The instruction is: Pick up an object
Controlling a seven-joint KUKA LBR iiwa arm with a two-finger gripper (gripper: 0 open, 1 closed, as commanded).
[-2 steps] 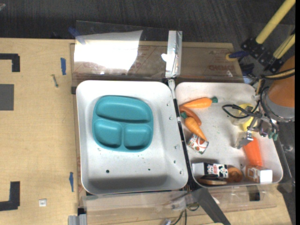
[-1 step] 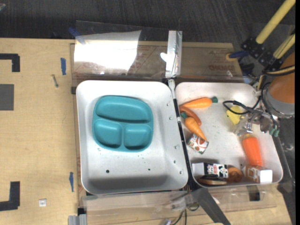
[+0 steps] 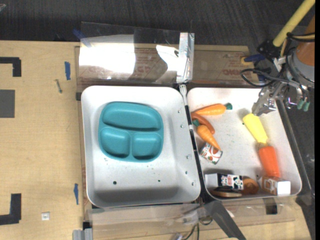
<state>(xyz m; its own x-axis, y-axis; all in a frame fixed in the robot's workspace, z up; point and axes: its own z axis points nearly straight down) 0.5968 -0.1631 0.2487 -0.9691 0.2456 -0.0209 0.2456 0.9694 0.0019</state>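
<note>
The right bin (image 3: 230,134) holds several toy foods. Two orange carrots lie near its left wall, one (image 3: 212,110) at the top and one (image 3: 207,135) below it. A yellow corn-like piece (image 3: 255,128) lies right of centre, with an orange cylinder (image 3: 269,160) just below it. A small red-and-white can (image 3: 211,154) sits mid-left, and a dark carton (image 3: 229,181) rests at the front. My gripper (image 3: 264,105) hangs over the bin's upper right corner, just above the yellow piece, with nothing seen between its fingers.
The left bin (image 3: 95,179) carries a teal three-compartment plate (image 3: 131,130). A clear plastic sheet and a taped divider (image 3: 184,59) stand behind the bins. Cables (image 3: 260,74) bunch near the arm at the upper right. A small white-and-red box (image 3: 276,186) sits in the right bin's front corner.
</note>
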